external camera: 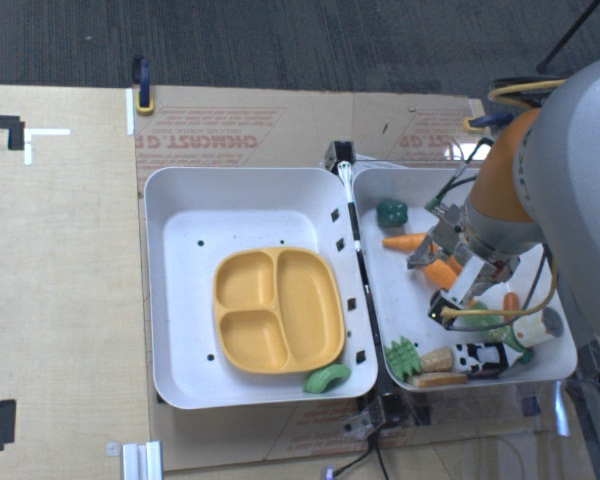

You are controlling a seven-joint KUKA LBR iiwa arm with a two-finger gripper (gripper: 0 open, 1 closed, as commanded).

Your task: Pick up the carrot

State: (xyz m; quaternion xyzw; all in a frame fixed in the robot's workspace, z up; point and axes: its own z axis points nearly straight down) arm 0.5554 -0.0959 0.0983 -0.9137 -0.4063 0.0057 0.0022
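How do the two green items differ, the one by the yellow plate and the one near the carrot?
The curved green piece lies in the left bin, touching the yellow plate's lower edge; the dark green lump sits in the right bin, just above the carrot. The first is lighter and elongated, the second darker and compact. Both are small.
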